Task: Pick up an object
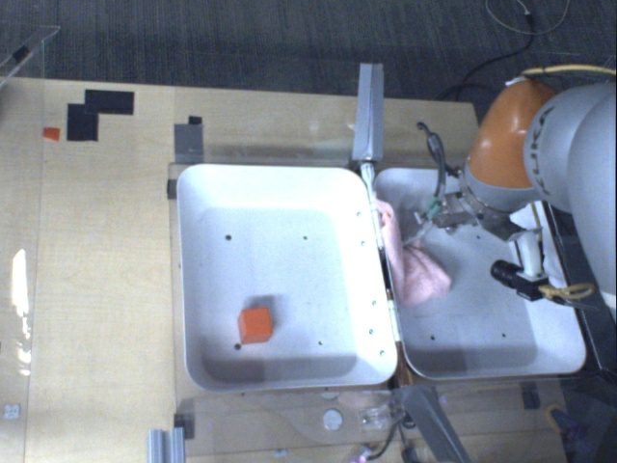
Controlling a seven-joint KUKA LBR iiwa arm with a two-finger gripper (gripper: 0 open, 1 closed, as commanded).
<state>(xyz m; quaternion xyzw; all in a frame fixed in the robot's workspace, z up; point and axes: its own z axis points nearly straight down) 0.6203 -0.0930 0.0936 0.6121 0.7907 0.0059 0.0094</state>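
A pink cloth lies crumpled in the right bin, against its left wall, with a strip running up along the divider. My gripper hangs low over the right bin's back left part, just above and to the right of the cloth's upper end. Whether it touches the cloth is unclear. An orange block sits alone in the left bin, near the front left.
The grey arm with its orange band reaches in over the right bin's back right corner. A black fitting with a yellow cable hangs over that bin's right side. A metal post stands behind the divider.
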